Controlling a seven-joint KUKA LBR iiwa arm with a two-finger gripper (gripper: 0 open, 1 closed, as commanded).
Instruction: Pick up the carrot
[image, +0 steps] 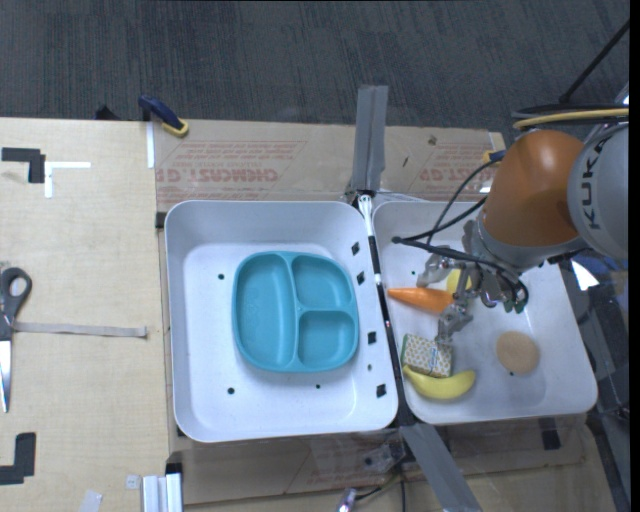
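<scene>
The orange carrot lies in the right bin, near its left wall, thin tip pointing left. My gripper reaches in from the right under the orange-banded wrist. It stands open, one finger just above the carrot's thick end and the other just below it. The wrist and cables hide the carrot's right end, so I cannot tell whether the fingers touch it.
A banana and a small checked block lie right below the carrot. A round tan object sits to the right. The left bin holds a blue divided plate. Scissors lie on the bench at far left.
</scene>
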